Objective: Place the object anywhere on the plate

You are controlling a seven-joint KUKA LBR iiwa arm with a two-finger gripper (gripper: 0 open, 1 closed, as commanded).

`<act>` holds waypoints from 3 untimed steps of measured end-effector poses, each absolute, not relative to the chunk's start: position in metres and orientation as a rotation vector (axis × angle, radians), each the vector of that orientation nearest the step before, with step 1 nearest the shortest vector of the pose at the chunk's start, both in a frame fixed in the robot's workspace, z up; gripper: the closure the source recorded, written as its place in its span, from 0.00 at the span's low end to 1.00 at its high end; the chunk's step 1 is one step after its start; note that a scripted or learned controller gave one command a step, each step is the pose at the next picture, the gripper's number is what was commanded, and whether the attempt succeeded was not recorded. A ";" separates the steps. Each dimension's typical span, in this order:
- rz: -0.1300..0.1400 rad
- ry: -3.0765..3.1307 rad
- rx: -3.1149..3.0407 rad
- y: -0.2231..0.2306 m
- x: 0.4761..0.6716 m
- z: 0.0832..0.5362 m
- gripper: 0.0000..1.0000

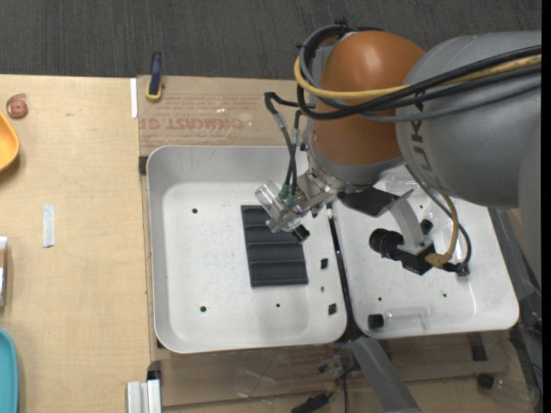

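Note:
A black ribbed rectangular plate (275,249) lies flat in the middle of the left white bin (185,256). My gripper (284,206) hangs over the plate's far right corner, low above it and beneath the arm's orange band (366,93). The silver gripper head is small and partly covered by cables. A small black object (300,231) sits right under the gripper at the plate's upper right edge; I cannot tell whether it is held or resting there.
The right bin (482,304) holds a black part with a yellow end (405,249) and a small black piece (375,321) near its front wall. Tiny black bits (324,265) lie by the divider. Left of the bins is a wooden bench (69,231).

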State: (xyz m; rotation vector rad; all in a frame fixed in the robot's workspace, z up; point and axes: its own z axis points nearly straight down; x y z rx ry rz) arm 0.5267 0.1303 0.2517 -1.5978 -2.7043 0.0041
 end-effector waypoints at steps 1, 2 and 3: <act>0.002 -2.946 -1.093 0.147 0.548 0.260 1.00; 0.002 -3.091 -0.554 0.168 0.497 0.259 1.00; 0.001 -3.100 -0.508 0.194 0.525 0.265 1.00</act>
